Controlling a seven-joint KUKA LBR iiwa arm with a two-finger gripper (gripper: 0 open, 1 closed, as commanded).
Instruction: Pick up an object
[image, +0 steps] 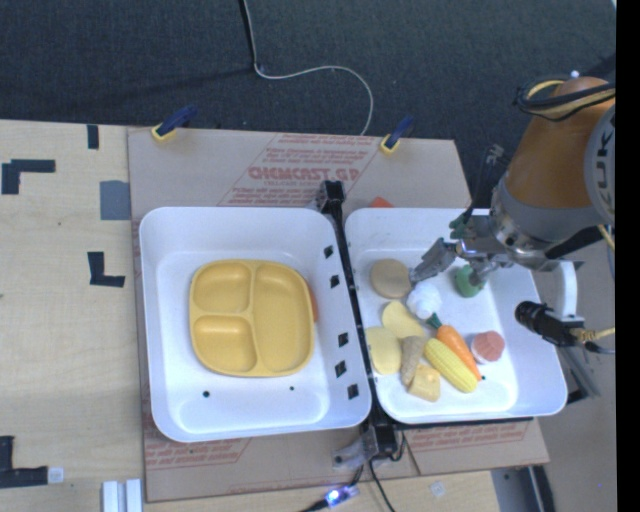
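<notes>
- The gripper (447, 262) is hanging over the upper middle of the right bin (535, 400), reaching in from the right; its 2 fingers are splaying apart, 1 grey finger (432, 260) slanting down-left, and nothing is sitting between them.
- A small green object (466, 281) is lying just beside the gripper's lower right side; contact is too close to call.
- A white round piece (424, 298) is resting just below the slanting finger, apart from it.
- A tan oval piece (390, 277) is lying to the left of the gripper, near the bin's left wall.
- The grey arm with its orange band (565, 120) is filling the upper right corner above the bin.
- Lower in the right bin, a cluster is crowding together: an orange carrot (455, 344) is leaning on a yellow corn cob (451, 365), a pale yellow slice (402, 321) and another yellow piece (384, 350) are touching on the left, a beige piece (412, 355) and a yellow wedge (426, 383) are sitting at the bottom.
- A pink round slice (488, 346) is lying just right of the carrot.
- The left bin (165, 300) is holding 1 yellow divided plate (251, 317) with 3 compartments, lying flat in its middle.
- Both bins are sitting on a cardboard sheet (300, 170) held by 2 blue-and-yellow clamps (173, 122) at its far edge.
</notes>
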